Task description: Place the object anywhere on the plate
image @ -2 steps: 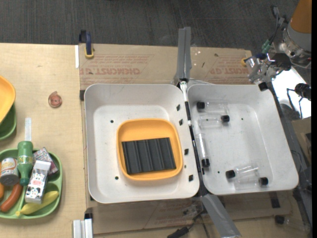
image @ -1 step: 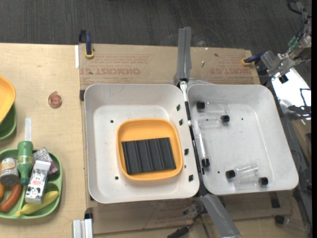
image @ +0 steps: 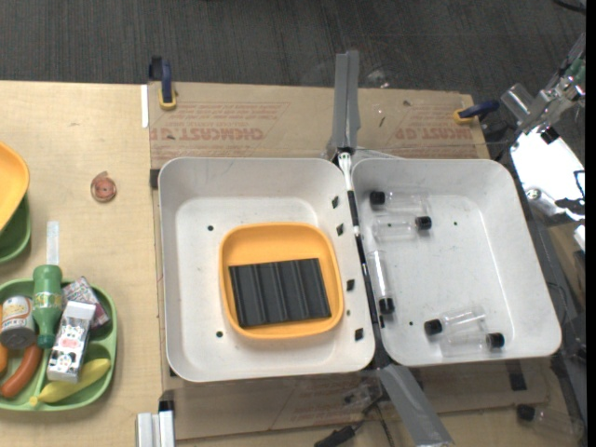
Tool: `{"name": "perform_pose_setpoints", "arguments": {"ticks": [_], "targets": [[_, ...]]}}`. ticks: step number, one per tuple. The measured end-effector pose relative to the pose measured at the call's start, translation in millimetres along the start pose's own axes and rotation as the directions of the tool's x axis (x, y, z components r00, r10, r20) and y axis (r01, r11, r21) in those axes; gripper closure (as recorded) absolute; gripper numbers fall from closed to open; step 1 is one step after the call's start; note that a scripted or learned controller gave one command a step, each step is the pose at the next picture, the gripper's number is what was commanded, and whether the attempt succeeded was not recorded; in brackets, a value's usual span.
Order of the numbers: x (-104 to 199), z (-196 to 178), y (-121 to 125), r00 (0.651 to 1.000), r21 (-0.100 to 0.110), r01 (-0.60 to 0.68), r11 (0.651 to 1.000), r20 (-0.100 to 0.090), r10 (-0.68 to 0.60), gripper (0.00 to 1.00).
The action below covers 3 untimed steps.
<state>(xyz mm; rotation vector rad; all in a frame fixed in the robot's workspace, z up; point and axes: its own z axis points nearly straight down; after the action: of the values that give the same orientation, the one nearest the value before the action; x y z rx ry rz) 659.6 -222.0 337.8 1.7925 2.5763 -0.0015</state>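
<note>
Up at the right edge of the camera view, a grey metal part that seems to be the gripper is above the floor, outside both bins. It is small and partly cut by the edge, so I cannot tell if it is open or closed, and I see nothing held in it.

Nearest to it is the right bin. Inside lie three clear plastic containers with black caps: one near the upper left corner, one thin tube along the left wall, and one near the lower edge.

The left bin touches the right bin along the middle seam. In its center is the orange plate, square with round corners. The object, a dark grey ribbed block, lies flat on the plate, fully inside the rim and a little toward the lower side.

Both bins stand on a brown cardboard sheet, which is fixed with a blue clamp at the upper left and another clamp at the upper right.

Further left, on the wooden table, there is a small pink thing, a green tray with toy food and a green bottle, and a yellow bowl at the edge.
</note>
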Motion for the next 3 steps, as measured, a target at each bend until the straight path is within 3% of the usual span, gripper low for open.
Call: {"name": "perform_pose_setpoints", "arguments": {"ticks": [1,2,3], "targets": [[31,58,-78,0.952,0.001,0.306,0.952,-0.004,-0.306,1.00],[11,9,-30,0.838,-0.002,0.546,0.838,0.001,-0.546,1.00],[34,15,-93,0.628,-0.003,0.779,0.628,-0.001,-0.779,1.00]]}}
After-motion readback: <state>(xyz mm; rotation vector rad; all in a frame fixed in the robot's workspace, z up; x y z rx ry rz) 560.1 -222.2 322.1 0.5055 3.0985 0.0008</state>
